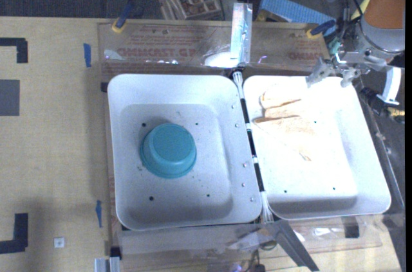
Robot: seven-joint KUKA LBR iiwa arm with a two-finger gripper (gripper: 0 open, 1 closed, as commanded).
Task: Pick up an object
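We observe the gripper (331, 73) at the upper right of the camera view, poised over the far right corner of the right bin (370, 155). Above it the grey arm (376, 39) rises to its orange band (388, 4). The gripper's metal parts show as small pale shapes against the bin rim, and we cannot tell from them whether it is spread or pressed together; nothing is visibly pinched there.

The task's object, a teal bowl (168, 149), lies well apart from the gripper, down and to the left of it in the view. It rests upside down on the floor of the left bin (122, 97), somewhat left of that floor's centre, with its flat base facing up.

Nearer the gripper, just below and to its left, we note brownish smears (283, 113) on the floor of the right bin. The two bins touch along a central seam (248, 136), which lies between the gripper and the bowl. Behind the bins, to the gripper's left, a clear plastic sheet (174, 51) covers the back of the bench.
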